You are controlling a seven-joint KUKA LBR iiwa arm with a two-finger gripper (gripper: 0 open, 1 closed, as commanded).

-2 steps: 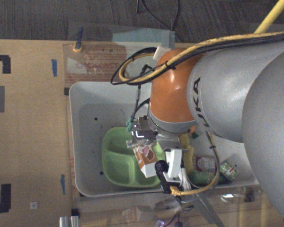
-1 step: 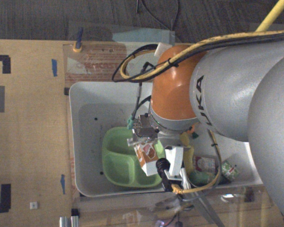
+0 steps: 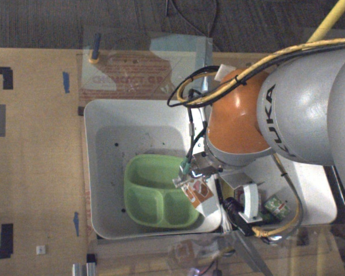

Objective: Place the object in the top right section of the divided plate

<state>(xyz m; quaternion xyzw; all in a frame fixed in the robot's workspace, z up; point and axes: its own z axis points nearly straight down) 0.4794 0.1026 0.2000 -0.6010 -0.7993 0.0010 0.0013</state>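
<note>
the arm (image 3: pixel 287 108) is reaching in from the right and hanging over the seam between the two bins. the jaws are sitting low, right at the right rim of the green plate (image 3: pixel 152 197). honestly can't tell whether they're open or closed, the wrist is blocking too much. a small brown packet (image 3: pixel 198 191) is poking out just below them, right beside the plate's rim and near the wall of the left bin (image 3: pixel 103 148). can't tell if it's being gripped or just lying there. the plate is lying in that bin's lower right part. a small green thing (image 3: pixel 276 206) is lying in the right bin (image 3: pixel 317 203). both bins are sitting on the tan desk (image 3: pixel 34 154).
</note>
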